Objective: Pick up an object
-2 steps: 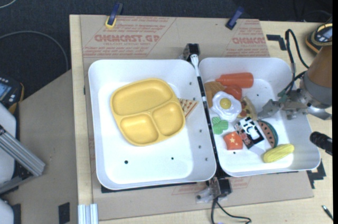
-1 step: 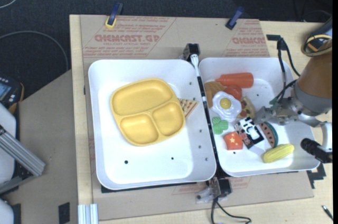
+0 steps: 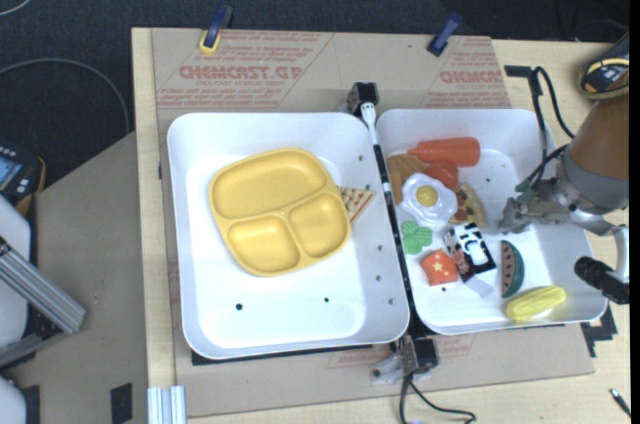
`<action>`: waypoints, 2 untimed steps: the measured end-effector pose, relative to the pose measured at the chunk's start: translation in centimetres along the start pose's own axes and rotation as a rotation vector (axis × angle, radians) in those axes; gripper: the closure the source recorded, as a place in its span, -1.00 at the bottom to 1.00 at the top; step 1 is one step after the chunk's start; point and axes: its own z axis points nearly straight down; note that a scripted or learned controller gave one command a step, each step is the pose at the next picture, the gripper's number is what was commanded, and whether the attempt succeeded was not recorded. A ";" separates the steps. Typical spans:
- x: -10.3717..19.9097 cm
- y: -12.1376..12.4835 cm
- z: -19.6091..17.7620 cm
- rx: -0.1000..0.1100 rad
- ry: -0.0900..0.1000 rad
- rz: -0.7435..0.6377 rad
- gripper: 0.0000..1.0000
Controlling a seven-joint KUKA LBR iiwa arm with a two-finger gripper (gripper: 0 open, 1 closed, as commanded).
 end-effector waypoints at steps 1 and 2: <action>-0.1 0.9 -4.7 -0.006 -0.003 -0.002 1.00; -0.1 0.7 -9.1 -0.006 -0.003 -0.002 1.00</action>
